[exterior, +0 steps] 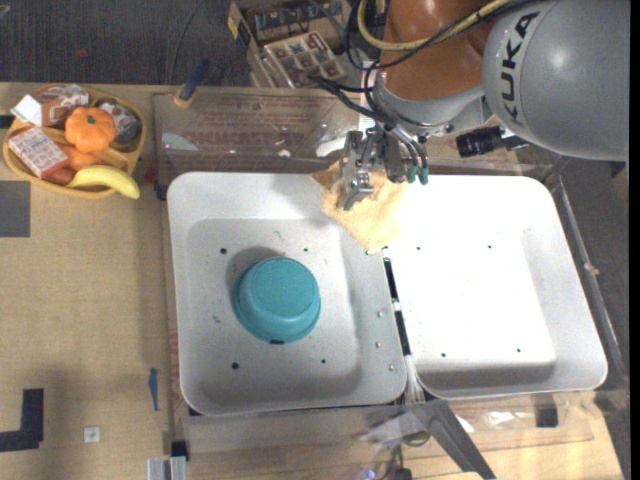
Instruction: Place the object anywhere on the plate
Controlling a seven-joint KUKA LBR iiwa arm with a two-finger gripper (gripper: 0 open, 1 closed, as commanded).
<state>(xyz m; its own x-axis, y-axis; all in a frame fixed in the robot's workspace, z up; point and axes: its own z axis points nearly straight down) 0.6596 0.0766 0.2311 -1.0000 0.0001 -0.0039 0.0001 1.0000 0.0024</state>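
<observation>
The claw [358, 180] grips a pale flat piece [366, 216] over the left bin's [200, 228] corner, well apart from the teal plate [278, 299].

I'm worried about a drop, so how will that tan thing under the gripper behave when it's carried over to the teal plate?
The tan object looks thin with a ragged outline, so it is probably light and floppy and may sag. It hangs below the gripper over the left bin's rim, so it could swing in transit. The teal plate looks domed, so it might slide off.

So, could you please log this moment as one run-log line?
tool: over left bin's far-right corner | tan object: under tool, grip unclear | teal plate: in left bin, bare
</observation>
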